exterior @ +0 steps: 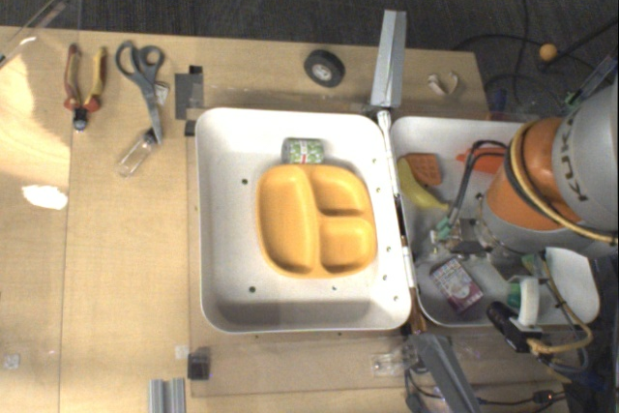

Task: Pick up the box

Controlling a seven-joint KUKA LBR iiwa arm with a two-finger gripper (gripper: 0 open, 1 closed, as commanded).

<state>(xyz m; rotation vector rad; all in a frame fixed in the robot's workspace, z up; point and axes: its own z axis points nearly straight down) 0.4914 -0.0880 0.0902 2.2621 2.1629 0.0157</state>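
The box (455, 283), a small purple-and-white carton, lies tilted on the floor of the right bin (422, 136), near that bin's 7 o'clock corner. The gripper (456, 242) hangs just above it at its 12 o'clock, amid a tangle of wires and dark fittings; whether its fingers are spread or pressed together cannot be told from this angle, and nothing is seen pinched between them. The arm (571, 169) reaches in from 3 o'clock, its grey body bent down over the right bin, the orange band bulging just above the wrist and covering much of the bin's middle.

At the box's 3 o'clock stands a white bottle with a green band (527, 300). Toward 11 o'clock a yellow banana (418, 188) lies along the bin's left wall, with an orange piece (425, 168) just beyond it.

The left bin (227, 237) holds a yellow divided tray (315, 219) at its centre, and a small green-and-white packet (304, 151) touches the tray's 12 o'clock edge. On the bench (106, 285), far at 10 o'clock, lie scissors (145, 82), red-handled pliers (83, 84) and a roll of black tape (324, 68).
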